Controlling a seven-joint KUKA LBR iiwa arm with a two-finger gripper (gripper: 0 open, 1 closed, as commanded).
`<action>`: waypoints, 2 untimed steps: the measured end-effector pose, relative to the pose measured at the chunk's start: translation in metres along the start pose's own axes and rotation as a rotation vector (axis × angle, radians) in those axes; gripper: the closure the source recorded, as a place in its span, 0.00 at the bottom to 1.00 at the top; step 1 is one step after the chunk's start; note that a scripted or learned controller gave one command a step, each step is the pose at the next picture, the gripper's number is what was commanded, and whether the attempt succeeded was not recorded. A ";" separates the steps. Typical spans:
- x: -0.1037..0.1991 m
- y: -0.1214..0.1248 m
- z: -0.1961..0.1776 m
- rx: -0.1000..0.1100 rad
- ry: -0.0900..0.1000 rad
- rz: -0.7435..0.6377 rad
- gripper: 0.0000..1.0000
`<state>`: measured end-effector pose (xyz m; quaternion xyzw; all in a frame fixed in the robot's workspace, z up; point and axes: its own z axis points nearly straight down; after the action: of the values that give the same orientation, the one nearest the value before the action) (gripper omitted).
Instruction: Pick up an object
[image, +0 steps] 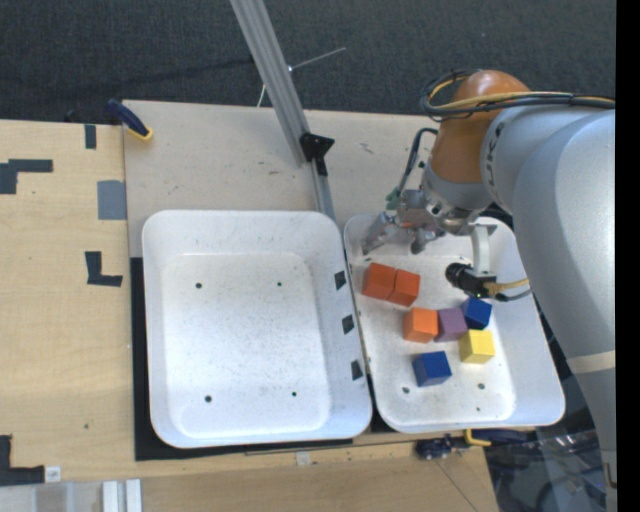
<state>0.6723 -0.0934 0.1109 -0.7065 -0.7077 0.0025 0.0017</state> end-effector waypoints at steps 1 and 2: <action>0.001 0.001 -0.013 -0.004 0.001 -0.002 1.00; 0.003 0.005 -0.076 -0.010 0.001 0.000 1.00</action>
<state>0.6778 -0.0899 0.1872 -0.7065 -0.7077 -0.0015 -0.0017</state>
